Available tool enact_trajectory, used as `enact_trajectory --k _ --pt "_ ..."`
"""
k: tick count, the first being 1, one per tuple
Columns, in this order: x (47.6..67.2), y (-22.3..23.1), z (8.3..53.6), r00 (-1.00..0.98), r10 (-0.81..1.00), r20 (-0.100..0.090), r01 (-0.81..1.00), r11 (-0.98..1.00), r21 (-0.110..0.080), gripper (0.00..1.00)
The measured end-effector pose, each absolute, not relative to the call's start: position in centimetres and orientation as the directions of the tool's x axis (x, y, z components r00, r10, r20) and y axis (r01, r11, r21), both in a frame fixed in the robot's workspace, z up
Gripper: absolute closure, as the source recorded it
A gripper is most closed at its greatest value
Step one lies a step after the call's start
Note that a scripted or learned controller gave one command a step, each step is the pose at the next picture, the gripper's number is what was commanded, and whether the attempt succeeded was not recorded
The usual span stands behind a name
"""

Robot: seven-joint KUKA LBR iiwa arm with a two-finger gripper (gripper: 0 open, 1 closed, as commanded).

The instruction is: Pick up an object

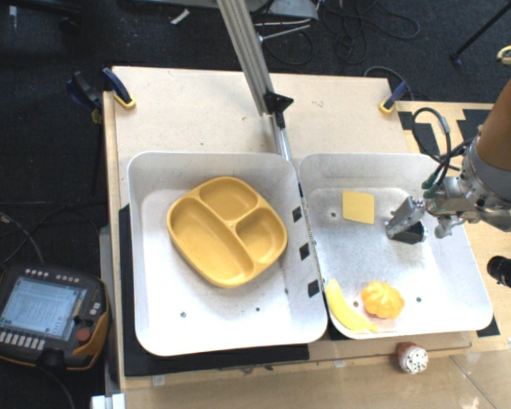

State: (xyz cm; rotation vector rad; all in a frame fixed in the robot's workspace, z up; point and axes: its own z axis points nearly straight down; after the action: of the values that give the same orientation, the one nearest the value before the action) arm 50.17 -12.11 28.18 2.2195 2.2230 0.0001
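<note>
My gripper (406, 225) hangs low over the right bin (460, 267), grip state I cannot tell; nearest pick, the flat yellow square (358, 207), lies just left of it, toward frame centre.

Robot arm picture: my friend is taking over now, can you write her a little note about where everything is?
Gripper: low over the right white bin, nothing visibly held; whether its fingers are open or shut cannot be told.
Right bin things: flat yellow square block beside the gripper, round orange lumpy toy and yellow banana-shaped piece near the front edge.
Left white bin: yellow three-section plate.
On the bench in front: small speckled ball.
Done: nothing lifted.
Left: grasp and raise one object.
</note>
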Motion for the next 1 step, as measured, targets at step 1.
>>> enact_trajectory --k 1 --pt "50.17 -12.12 28.19 -0.001 1.000 0.000 1.000 0.001 0.000 0.00"
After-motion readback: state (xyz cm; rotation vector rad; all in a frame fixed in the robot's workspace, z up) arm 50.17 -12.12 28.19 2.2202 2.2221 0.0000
